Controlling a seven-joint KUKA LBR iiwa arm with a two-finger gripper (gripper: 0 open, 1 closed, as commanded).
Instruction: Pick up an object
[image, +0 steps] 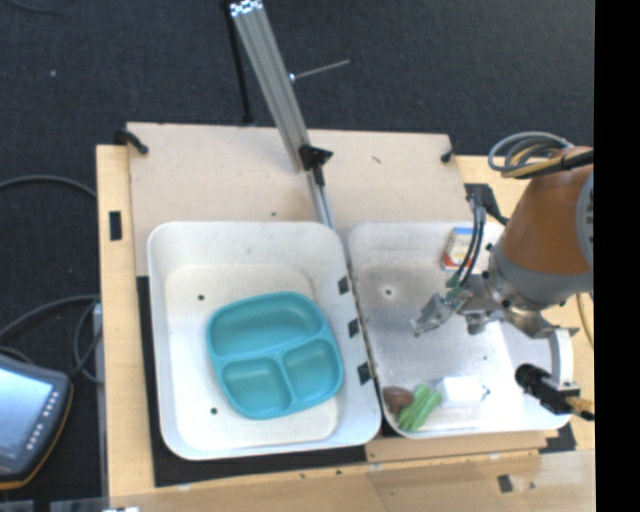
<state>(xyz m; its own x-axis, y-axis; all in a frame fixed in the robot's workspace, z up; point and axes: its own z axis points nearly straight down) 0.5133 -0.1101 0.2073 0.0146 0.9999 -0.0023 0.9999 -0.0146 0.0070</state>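
Left bin (170, 300) holds a teal divided tray (274, 352). Gripper (432, 316) hangs over the right bin (400, 250); green object (422, 408) at lower edge.

A pale wooden bench (230, 180) stands on a dark, speckled carpet floor (420, 60). A slanted silver aluminium rail (275, 85) rises from the bench's far side. Black cables (40, 300) trail across the floor at left, near a grey handheld screen pendant (25, 420).
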